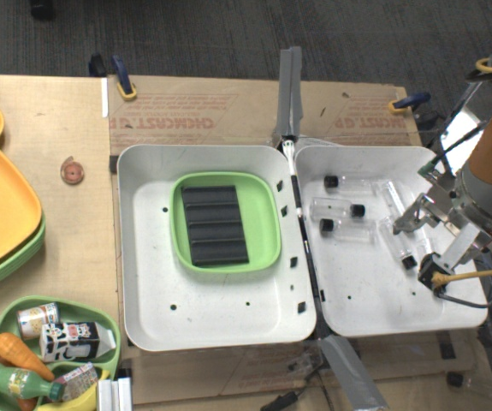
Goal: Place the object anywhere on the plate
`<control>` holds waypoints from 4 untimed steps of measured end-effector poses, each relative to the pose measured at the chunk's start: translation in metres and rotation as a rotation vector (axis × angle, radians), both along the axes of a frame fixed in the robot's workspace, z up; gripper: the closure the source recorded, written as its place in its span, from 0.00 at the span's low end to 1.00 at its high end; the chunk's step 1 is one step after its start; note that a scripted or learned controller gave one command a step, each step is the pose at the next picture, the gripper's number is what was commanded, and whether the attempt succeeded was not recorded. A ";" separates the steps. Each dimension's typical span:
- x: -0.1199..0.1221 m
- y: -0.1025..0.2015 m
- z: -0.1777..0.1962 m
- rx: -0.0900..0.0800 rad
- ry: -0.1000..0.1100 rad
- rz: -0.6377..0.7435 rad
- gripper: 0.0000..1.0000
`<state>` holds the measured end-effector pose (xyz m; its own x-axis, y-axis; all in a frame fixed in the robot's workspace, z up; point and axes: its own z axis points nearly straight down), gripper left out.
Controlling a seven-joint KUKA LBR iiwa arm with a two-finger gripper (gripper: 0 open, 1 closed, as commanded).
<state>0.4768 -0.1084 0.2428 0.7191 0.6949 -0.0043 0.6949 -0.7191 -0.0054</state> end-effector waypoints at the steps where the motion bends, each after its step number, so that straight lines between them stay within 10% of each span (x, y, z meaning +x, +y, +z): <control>1: 0.001 0.024 -0.010 -0.002 -0.002 -0.244 0.00; 2: -0.001 0.041 -0.053 -0.004 0.001 -0.565 0.00; 3: 0.000 0.059 -0.053 -0.005 0.000 -0.565 0.00; 4: 0.014 0.000 -0.047 -0.005 -0.001 -0.568 0.00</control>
<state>0.4905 -0.1081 0.1961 0.9800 0.1991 -0.0057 0.1991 -0.9800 -0.0006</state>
